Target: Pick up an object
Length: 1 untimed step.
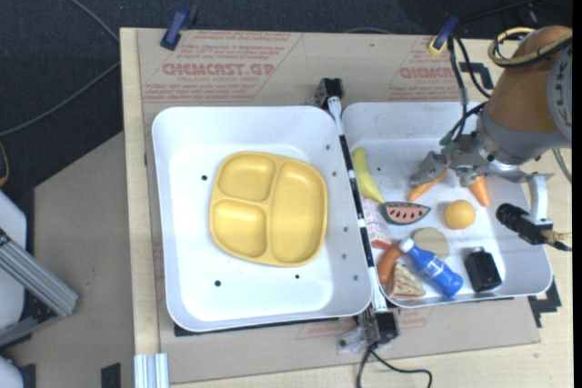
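Observation:
My gripper (447, 170) hangs over the back part of the right bin (400, 127), open, with nothing between its fingers. A small carrot piece (420, 189) lies just below its left finger. A second carrot piece (480, 191) lies just to its right. In front of these rest an orange (460, 213) and a watermelon slice (404, 213). A banana (366, 177) lies along the bin's left wall.
A blue bottle (431, 266), a sandwich (406, 283), a hot dog (388, 261), a tan cookie (431, 241) and a black block (483, 270) crowd the right bin's front. A yellow divided plate (269, 207) sits in the left bin (182, 141). A black part (520, 223) reaches over the right rim.

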{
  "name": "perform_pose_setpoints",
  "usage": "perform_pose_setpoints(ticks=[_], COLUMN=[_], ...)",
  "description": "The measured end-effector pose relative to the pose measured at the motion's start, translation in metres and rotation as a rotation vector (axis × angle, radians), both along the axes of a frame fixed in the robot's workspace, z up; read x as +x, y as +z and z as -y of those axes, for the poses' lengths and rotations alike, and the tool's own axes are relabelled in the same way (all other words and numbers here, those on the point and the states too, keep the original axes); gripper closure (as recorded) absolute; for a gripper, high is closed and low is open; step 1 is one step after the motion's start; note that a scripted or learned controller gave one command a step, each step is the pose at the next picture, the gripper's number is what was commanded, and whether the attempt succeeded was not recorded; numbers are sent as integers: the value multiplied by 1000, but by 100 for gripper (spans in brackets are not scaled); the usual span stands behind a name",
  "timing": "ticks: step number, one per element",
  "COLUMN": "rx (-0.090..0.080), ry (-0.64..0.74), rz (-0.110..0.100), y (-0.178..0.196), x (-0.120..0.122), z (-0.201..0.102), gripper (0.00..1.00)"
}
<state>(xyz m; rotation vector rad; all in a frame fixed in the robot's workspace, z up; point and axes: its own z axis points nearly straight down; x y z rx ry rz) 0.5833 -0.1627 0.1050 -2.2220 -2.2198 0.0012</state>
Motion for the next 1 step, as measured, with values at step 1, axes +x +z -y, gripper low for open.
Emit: perform_pose_setpoints(ticks=[1], rx=[-2], ry=[0], rz=[5], y=[11], x=[1], z=[0], gripper=[100])
